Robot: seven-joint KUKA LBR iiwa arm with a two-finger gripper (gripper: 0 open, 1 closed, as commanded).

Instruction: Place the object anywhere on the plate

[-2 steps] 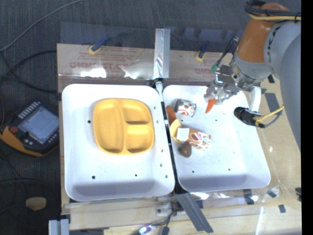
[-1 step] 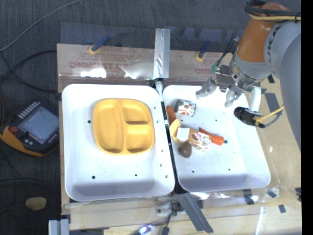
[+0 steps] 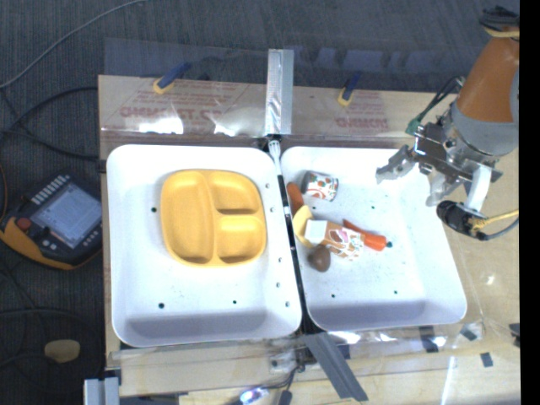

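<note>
A yellow divided plate (image 3: 213, 216) lies in the left bin (image 3: 135, 302). Several small toy foods are clustered at the left side of the right bin (image 3: 405, 298): a patterned cup on its side (image 3: 320, 186), a red-orange sausage (image 3: 294, 194), a yellow wedge (image 3: 301, 222), a patterned white carton (image 3: 339, 238) with an orange piece (image 3: 375, 242) at its end, and a brown lump (image 3: 320, 260). My gripper (image 3: 413, 182) hangs over the right bin's upper right part, well right of the cluster. Its fingers stand open with nothing between them.
The grey arm with its orange band (image 3: 494, 74) comes in from the upper right. A metal divider strip (image 3: 279, 91) stands behind the seam between the bins. A hand-held pendant (image 3: 59, 219) lies on the floor at the left.
</note>
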